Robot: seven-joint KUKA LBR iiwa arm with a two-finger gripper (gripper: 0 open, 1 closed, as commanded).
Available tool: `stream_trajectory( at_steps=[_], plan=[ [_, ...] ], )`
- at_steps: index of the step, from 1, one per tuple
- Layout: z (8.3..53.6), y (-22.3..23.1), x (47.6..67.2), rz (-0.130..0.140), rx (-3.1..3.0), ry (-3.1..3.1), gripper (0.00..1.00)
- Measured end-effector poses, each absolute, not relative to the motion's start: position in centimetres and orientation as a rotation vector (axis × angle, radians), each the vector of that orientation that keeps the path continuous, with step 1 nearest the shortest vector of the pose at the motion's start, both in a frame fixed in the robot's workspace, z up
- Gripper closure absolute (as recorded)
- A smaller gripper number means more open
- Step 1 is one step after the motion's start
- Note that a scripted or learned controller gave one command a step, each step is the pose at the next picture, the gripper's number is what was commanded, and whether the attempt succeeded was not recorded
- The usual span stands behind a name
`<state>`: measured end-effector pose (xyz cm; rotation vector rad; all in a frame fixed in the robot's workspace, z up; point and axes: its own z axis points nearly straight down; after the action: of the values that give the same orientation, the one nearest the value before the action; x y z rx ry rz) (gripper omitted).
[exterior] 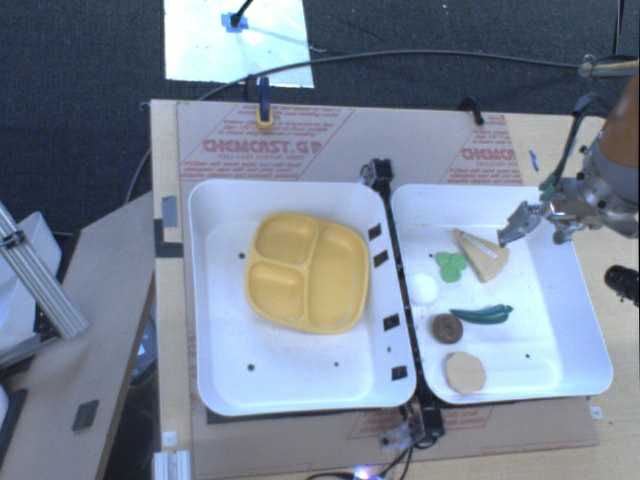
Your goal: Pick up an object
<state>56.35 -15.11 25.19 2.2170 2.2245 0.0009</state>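
White bins sit side by side on the tabletop; small food pieces [470,313] lie in the right bin [585,353]. We see the claw [522,222] above the cheese wedge [482,255], near that bin's far edge, likely lining up a pick; we cannot tell its state.

arm [612,163]: grey metal, rounded wrist housing | band: orange, above wrist, at frame's right edge | gripper [522,221]: grey, angular, metallic finger ends | cable: thin, dark green, looped beside wrist | top fitting: pale, tube-like, near upper right corner

arm [615,158]: enters from right | gripper [530,220]: pointing left, low
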Motion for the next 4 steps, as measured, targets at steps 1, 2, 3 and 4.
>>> stream_trajectory(
  at_steps=[1,2,3,4],
  plan=[
    [20.7,-15.4,55.7,-0.001,2.221,2.223,0.0],
    [16.3,-16.1,55.8,-0.001,2.221,2.223,0.0],
    [11.9,-15.5,55.7,-0.001,2.222,2.224,0.0],
    [13.3,-15.6,55.8,0.003,2.219,2.219,1.0]
  ],
)
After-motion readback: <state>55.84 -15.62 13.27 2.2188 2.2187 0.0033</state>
